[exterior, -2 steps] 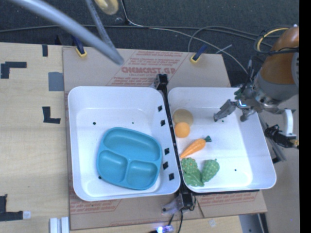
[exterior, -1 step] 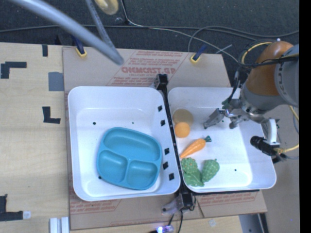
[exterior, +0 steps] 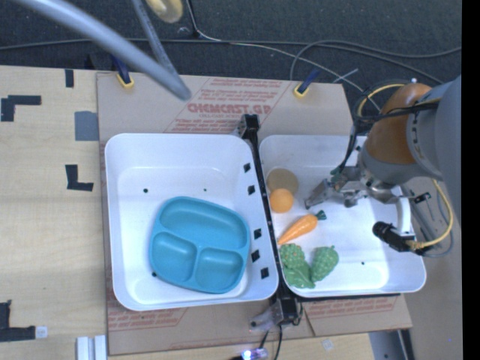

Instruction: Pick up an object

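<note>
Objects for picking sit mostly in the right bin, so I read the scene from the left. Pale wooden table (exterior: 45, 201) fills the left side, marked with dark tape pieces. On it lies a brown cardboard sheet (exterior: 225, 103) with red print, held by two yellow-tipped clamps at its far edge. Beyond the table the floor (exterior: 300, 13) is dark carpet, crossed by thin cables, and a blurred grey bar (exterior: 97, 36) slants across the far left corner.

On the cardboard the left bin (exterior: 120, 171) holds a blue divided plate (exterior: 199, 244), lying flat toward its near side. A black divider strip runs between the two bins.

In the right bin (exterior: 405, 276), just past the divider, a tan cup (exterior: 283, 179) stands beside an orange ball (exterior: 281, 200), the two touching. Nearer lies a carrot (exterior: 298, 228), tilted, its green end pointing right. Nearest are two green leafy pieces (exterior: 309, 265), side by side.

My gripper (exterior: 319, 196) hangs low over the right bin, right of the ball and just beyond the carrot's green end. I cannot tell how my gripper stands, and nothing shows in it. My arm (exterior: 420, 137), grey with orange, comes in from the right.
</note>
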Robot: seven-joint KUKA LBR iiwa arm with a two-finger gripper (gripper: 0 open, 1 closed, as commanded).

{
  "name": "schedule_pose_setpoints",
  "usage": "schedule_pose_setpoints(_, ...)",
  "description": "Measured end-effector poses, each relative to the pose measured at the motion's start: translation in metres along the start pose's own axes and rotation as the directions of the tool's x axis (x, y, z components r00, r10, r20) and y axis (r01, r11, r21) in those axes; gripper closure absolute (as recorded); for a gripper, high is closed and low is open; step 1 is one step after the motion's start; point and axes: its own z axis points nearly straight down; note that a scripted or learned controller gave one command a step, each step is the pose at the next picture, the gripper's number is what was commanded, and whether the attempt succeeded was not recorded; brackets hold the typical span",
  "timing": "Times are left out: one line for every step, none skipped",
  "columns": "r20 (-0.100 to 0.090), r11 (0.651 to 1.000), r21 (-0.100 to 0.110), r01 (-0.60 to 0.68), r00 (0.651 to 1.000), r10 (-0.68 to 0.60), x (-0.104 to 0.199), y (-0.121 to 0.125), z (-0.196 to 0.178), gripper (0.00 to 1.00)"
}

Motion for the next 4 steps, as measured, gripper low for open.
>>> schedule_pose_setpoints(0.001, 1.000, -0.003, 0.000, 1.000, 0.000, -0.001, 0.001, -0.013, 1.00)
schedule_pose_setpoints(-0.002, 1.000, -0.001, -0.001, 1.000, 0.001, 0.000, 0.000, -0.056, 1.00)
schedule_pose_setpoints(-0.001, 1.000, -0.003, 0.000, 1.000, 0.000, 0.002, 0.011, -0.106, 1.00)
schedule_pose_setpoints(-0.001, 1.000, -0.005, 0.000, 1.000, 0.000, 0.009, 0.019, -0.165, 1.00)
